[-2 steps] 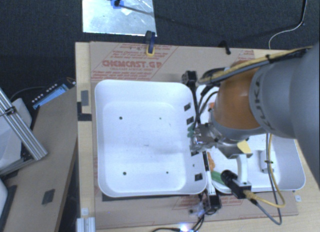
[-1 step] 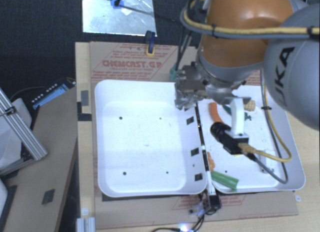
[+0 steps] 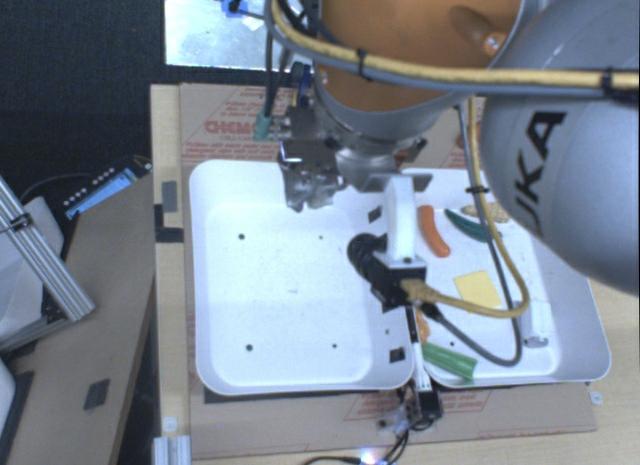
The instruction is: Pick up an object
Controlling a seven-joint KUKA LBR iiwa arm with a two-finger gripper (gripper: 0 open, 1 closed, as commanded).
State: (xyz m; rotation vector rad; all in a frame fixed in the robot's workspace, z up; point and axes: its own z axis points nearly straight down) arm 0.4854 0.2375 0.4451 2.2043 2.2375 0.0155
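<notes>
Grey pincer (image 3: 305, 191) hangs over the left bin's (image 3: 215, 283) far edge (grip state unclear); orange carrot-like piece (image 3: 433, 230) lies in the right bin (image 3: 580, 338).

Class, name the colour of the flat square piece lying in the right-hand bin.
Yellow: the flat square piece shows best in the camera view, in the right-hand bin.

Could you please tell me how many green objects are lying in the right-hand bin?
2: a bright green plastic piece near the front edge, and a dark green curved piece towards the back, beside the orange carrot-shaped object. The arm may hide others.
</notes>
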